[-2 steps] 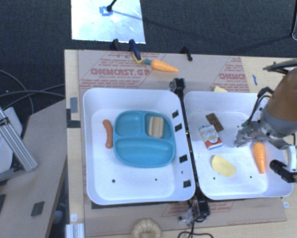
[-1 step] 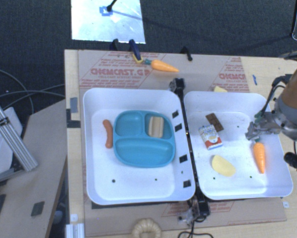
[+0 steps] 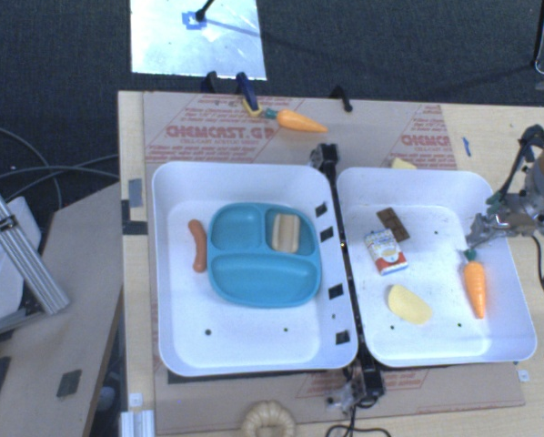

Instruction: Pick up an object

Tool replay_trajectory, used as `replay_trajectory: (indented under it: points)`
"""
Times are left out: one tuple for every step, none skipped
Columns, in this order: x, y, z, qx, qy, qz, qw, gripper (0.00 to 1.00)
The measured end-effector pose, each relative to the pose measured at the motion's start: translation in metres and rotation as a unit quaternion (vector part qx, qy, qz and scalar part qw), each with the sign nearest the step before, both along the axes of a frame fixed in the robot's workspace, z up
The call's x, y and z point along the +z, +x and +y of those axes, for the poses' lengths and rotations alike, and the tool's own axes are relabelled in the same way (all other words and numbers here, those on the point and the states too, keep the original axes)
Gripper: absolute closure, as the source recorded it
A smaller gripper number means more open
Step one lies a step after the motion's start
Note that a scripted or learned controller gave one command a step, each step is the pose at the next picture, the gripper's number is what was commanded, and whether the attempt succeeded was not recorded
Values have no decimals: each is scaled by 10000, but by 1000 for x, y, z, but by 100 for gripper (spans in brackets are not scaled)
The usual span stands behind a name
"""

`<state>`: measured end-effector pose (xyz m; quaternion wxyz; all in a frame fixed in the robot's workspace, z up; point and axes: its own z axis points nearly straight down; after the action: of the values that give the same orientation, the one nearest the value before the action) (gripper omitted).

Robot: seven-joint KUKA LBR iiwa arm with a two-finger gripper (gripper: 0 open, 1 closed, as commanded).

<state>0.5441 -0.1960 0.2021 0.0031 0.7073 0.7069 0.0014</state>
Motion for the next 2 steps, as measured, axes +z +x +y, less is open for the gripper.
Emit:
replay_trajectory:
  points:
    - [24,1,0,20,5,9,10000,100]
    - [34,-1,56,52,20,16,10000,100]
